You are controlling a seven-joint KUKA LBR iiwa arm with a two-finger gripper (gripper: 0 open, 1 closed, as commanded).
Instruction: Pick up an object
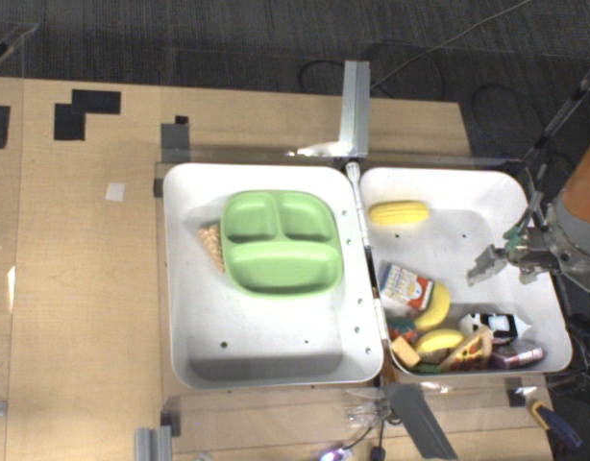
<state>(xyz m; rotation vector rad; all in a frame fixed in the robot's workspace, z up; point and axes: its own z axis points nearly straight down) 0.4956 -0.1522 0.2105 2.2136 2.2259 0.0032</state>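
My gripper [509, 265] hovers over the right side of the right bin [468, 185]. It is open, and between its fingers I see just the white bin floor. Toy food lies to its left and below it. A yellow corn cob [399, 213] rests near the bin's back left. A small white carton [405, 286] and a banana [432, 305] sit at centre left. A second yellow fruit [439, 342], an orange block [404, 351], a pizza slice [470, 351], a black and white item [497, 327] and a purple item [521, 356] crowd the front edge.
The left bin [194, 334] holds a green divided plate [279, 241] with a tan waffle-like piece [211, 246] tucked at its left edge. A metal post [356, 104] stands behind the wall between the bins. Bare floor lies around the gripper.
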